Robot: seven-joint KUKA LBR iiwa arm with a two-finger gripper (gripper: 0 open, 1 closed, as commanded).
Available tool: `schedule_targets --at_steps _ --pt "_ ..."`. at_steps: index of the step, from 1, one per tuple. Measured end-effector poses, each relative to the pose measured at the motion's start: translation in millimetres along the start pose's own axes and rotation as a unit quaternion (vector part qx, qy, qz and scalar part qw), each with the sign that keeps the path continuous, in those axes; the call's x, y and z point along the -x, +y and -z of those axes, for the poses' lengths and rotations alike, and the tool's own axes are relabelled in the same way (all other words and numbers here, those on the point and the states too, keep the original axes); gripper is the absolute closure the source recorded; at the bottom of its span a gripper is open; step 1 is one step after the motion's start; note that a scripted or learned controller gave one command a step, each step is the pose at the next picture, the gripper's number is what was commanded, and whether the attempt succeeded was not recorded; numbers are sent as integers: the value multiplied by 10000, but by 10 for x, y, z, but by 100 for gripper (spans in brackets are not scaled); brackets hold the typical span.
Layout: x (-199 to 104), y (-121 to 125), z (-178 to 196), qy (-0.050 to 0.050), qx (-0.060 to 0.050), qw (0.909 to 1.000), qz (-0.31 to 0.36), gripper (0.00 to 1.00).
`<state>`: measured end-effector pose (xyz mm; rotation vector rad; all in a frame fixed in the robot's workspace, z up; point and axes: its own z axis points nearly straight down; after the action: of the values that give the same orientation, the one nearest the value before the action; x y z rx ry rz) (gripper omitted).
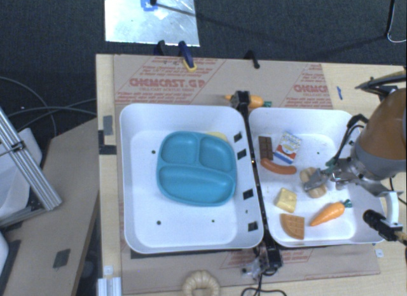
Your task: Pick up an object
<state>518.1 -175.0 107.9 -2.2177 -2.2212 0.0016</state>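
Nearest us, a waffle (293,226) and carrot (328,212) lie in the right bin (305,129). The gripper (316,183) sits low over a tan cookie (310,176); we cannot tell its opening or whether it grips. Beyond: sausage (278,168), chocolate bar (266,147).

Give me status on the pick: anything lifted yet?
Done: the arm has reached into the right bin, with the gripper down at a tan, cookie-like piece. In hand: nothing visibly held; contact there is unclear. Left: grasp and lift. The carrot, sausage, cheese and waffle lie in that bin.
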Motion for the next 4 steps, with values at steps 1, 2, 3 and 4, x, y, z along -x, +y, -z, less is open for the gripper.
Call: schedule_targets --at_steps 1,2,3,4 --pt "-6 4 -248 -4 8 10000 -1 0" --pt "0 14 -128 -8 27 10000 -4 100" --pt "25 53 512 -19 52 10000 12 100" --pt "2 37 1150 -18 54 10000 17 100"
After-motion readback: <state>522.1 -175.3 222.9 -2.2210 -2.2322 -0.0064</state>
